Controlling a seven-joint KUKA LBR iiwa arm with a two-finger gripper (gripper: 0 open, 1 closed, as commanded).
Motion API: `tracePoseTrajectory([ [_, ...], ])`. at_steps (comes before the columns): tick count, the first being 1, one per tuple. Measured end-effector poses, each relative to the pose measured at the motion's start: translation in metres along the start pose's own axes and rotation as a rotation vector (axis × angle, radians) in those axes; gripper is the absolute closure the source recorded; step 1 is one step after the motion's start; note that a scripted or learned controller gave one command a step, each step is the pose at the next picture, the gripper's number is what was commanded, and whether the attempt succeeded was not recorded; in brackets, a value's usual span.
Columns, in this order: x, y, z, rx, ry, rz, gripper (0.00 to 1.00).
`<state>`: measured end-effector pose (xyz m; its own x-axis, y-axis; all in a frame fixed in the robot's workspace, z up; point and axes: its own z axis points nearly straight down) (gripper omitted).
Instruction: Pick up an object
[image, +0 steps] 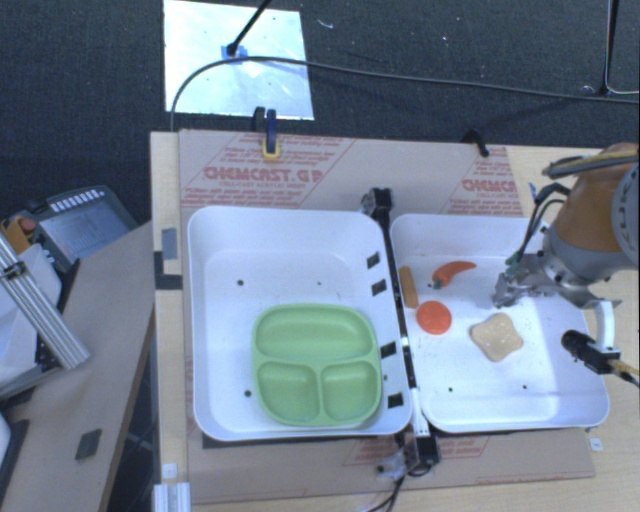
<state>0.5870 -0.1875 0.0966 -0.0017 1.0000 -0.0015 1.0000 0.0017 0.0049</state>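
Two white bins sit side by side on a cardboard-covered bench. The left bin (290, 240) holds a pale green divided plate (317, 364), lying flat toward the near edge with its three compartments facing up.

The right bin (500, 405) has the small things scattered in its far half. A tan stick-shaped piece (408, 286) lies along the left wall. Just beside it, toward the middle, is an orange-red chili-shaped toy (453, 272), and a little nearer the camera a flat orange disc (433, 317). To the right of the disc, apart from it, rests a beige, lumpy, cookie-like piece (496, 336).

The arm (590, 225) comes in from the right, its orange band over the bin's right edge. The gripper (507, 290) hangs low over the bin floor, just behind the beige piece and right of the chili, touching neither as far as I can make out. It is small and blurred from here.
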Motion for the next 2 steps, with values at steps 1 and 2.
tracePoseTrajectory([
  [1,0.008,0.001,-0.061,-0.002,0.0,-0.003,1.0],
  [2,-0.003,0.002,-0.114,-0.002,-0.001,-0.001,1.0],
])
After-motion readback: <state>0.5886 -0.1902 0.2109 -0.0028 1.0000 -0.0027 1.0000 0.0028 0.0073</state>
